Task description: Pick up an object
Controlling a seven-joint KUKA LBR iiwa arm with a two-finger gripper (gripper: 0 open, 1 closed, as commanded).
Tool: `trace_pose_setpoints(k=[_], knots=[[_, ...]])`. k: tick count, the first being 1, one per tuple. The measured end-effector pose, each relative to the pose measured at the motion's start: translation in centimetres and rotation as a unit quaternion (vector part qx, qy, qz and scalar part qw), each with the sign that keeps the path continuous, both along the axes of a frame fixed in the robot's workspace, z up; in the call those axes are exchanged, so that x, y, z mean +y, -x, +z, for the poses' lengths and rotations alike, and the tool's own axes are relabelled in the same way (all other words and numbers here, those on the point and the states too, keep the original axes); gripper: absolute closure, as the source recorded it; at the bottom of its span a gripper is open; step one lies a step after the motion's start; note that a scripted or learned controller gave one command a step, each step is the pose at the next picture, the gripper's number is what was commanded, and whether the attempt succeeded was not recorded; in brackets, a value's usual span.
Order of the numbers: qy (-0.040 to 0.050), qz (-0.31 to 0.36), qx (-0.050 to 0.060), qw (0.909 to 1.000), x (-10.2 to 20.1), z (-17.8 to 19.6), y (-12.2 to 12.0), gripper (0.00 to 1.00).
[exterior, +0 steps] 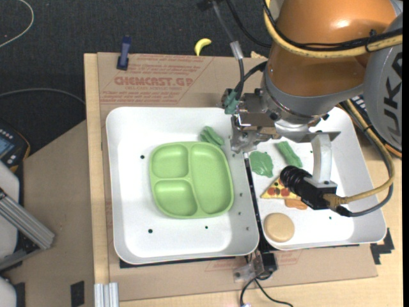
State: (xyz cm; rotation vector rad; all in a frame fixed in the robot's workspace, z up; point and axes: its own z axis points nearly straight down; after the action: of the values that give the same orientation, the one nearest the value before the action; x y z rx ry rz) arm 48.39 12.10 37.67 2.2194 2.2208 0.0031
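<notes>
My gripper (239, 137) hangs under the big grey and orange wrist, over the divider between the two bins at their far side. Just left of it, a small green leafy piece (210, 135) lies in the left bin (128, 139) by the far corner of a green divided plate (190, 178). Just right of it, in the right bin (358, 226), lie a flat green piece (260, 164) and a green pod (288, 152). A pizza slice (280, 192) and a round tan bun (279, 227) lie nearer the front. I see nothing held.
The arm's bulk covers the far part of the right bin. The bins sit on a cardboard sheet (160, 75). A blue clip (123, 53) and a yellow piece (202, 45) lie beyond the bins at the back.
</notes>
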Motion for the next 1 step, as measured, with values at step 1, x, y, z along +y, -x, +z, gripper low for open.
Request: trace_pose_setpoints(k=[1], knots=[[0.0001,0.0,-0.001,1.0,0.04,1.01,-0.05,1.0]])
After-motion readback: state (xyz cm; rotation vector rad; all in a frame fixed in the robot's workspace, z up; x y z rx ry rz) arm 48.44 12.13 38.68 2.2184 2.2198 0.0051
